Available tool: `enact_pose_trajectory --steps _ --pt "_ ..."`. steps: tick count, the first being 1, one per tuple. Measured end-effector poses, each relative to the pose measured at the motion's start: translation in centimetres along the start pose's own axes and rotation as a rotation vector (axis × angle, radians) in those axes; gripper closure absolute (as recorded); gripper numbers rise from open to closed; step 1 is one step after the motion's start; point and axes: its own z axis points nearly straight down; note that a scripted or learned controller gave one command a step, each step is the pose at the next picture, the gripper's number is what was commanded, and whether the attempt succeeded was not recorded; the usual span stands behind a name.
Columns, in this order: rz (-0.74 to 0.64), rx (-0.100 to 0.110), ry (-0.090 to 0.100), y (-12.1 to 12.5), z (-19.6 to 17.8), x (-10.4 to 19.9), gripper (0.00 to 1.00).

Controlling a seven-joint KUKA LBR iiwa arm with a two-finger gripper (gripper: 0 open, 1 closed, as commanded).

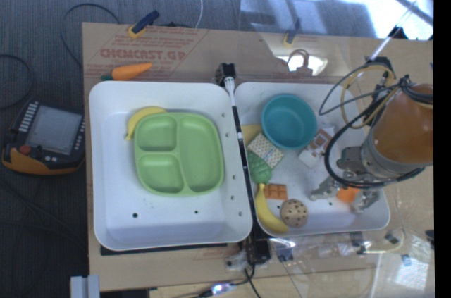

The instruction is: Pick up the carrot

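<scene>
An orange carrot (pixel 131 70) lies on the brown bench top, outside the bins, just past the far left corner of the left bin (pixel 106 170). My gripper (pixel 345 196) hangs low over the near right corner of the right bin (pixel 373 222), far from that carrot. Its fingers (pixel 323 190) stand apart, open. A small orange piece (pixel 346 195) sits on the bin floor between them, not visibly pinched; I cannot tell what it is.
The left bin holds a green divided plate (pixel 176 152) and a banana (pixel 143 118). In the right bin are a teal bowl (pixel 289 120), a checkered pad (pixel 264 149), a green item (pixel 257 167), an orange block (pixel 276 191), a second banana (pixel 266 213) and a tan ball (pixel 294 213). Cables loop above my wrist.
</scene>
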Motion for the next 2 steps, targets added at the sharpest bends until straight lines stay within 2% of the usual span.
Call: enact_pose_trajectory --steps 1,2 --pt "-0.255 -0.021 -0.004 0.6 0.1 -0.3 0.0" --pt "-0.277 0.006 0.011 -6.4 -18.1 -1.6 0.0"
